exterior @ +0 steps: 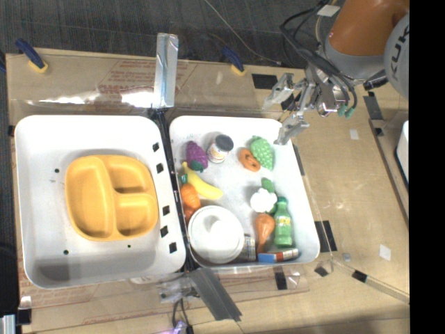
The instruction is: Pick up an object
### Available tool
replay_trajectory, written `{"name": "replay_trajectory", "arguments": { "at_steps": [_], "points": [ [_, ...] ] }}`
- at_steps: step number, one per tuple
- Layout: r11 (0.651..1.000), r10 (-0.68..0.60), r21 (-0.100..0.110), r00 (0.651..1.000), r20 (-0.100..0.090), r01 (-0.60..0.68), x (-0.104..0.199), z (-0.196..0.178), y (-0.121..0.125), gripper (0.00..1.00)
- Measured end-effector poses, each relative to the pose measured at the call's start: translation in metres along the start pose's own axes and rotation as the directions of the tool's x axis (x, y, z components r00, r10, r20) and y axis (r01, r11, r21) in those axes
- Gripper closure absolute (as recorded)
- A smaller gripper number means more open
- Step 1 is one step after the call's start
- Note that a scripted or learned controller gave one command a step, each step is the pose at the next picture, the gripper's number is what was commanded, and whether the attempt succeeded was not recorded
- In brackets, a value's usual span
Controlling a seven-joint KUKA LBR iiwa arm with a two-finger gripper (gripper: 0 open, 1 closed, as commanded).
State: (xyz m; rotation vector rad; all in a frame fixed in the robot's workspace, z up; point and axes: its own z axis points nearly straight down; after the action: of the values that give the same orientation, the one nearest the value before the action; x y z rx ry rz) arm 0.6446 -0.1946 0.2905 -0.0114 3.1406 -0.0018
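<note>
Two white bins fill the bench, the left bin [28, 186] holding a yellow divided tray [111, 195], while the gripper [295, 113] hangs fingers spread, holding nothing, above the toy-food-filled right bin's [306, 207] upper-right corner.

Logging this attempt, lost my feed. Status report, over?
Pincer at right bin's far right corner, nothing between its fingers. Toys all lying in bin; green grapes nearest. Yellow tray in left bin. Path unobstructed.
</note>
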Motion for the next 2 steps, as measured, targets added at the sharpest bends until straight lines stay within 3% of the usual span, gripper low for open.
{"name": "replay_trajectory", "arguments": {
  "at_steps": [1,2],
  "points": [
    [0.977,-0.212,-0.003,0.977,-0.002,0.212,0.055,0.073,-0.015,0.00],
    [0.930,-0.366,0.000,0.930,0.002,0.366,0.080,0.198,-0.013,0.00]
  ]
}}
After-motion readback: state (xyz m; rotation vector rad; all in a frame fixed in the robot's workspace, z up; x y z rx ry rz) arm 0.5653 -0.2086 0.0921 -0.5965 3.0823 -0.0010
